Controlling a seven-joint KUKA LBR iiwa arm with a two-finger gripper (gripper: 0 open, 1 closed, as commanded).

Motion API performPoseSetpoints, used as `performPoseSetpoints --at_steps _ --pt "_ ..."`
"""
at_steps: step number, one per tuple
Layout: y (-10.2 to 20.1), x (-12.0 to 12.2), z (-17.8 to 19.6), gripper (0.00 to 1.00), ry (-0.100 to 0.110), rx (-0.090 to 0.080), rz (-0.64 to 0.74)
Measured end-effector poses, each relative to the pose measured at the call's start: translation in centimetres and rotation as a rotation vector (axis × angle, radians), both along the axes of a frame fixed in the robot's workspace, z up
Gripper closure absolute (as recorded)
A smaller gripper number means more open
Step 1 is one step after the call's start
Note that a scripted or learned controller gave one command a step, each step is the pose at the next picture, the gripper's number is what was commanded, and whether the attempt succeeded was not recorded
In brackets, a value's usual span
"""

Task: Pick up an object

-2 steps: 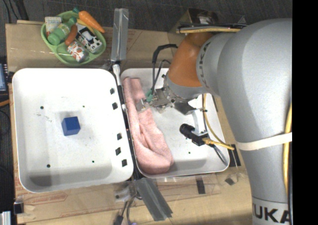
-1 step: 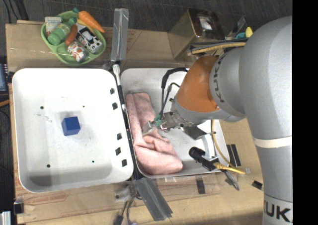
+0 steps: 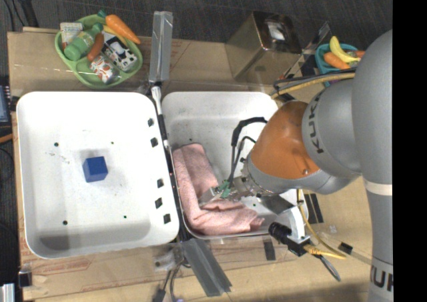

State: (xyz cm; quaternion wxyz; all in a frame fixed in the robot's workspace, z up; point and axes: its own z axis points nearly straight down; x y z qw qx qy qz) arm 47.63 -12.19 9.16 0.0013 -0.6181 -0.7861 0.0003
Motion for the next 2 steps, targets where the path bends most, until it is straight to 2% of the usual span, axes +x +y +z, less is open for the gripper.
performPoseSetpoints --at_steps 1,2 --pt "0.08 0.10 0.94 1.00 0.000 0.001 0.005" --pt "0.08 0.10 0.94 0.00 0.000 0.000 0.005"
